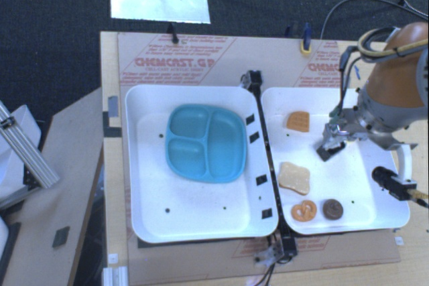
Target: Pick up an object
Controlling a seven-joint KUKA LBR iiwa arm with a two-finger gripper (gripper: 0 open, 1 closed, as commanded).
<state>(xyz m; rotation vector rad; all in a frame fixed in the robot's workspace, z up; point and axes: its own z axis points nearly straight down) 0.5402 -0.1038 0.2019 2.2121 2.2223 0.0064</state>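
The robot's claw (330,147) hangs low inside the right white bin (385,211), near its middle toward the right side, and whether it is open or closed cannot be told from this angle. Nothing is visibly held in it. Left of the claw and slightly farther back lies an orange food piece (298,121). Nearer the camera sits a pale toast slice (294,177). At the bin's front edge rest a small pretzel (303,211) and, just to its right, a dark brown round piece (333,209). The grey arm (395,87) enters from the right. The left white bin (144,211) holds a blue divided plate (204,143). Both bins sit on a tabletop (201,57).
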